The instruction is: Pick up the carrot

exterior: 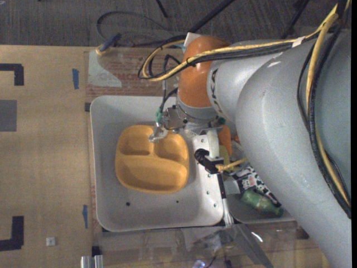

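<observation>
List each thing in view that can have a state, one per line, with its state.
yellow divided tray: upright in the left bin, compartments look bare.
left bin: holds the tray.
right bin: largely hidden under the arm.
green object: lying in the right bin.
carrot: orange sliver beside the arm, mostly hidden.
gripper: above the tray's upper edge.

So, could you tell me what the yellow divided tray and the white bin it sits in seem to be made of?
The yellow tray looks like moulded plastic with a smooth, semi-matte finish: rounded edges, one even colour and soft highlights along the compartment ridges. The white bin also looks like plastic, thin and matte, with rounded corners and a raised rim; painted metal cannot be ruled out from this view.
</observation>
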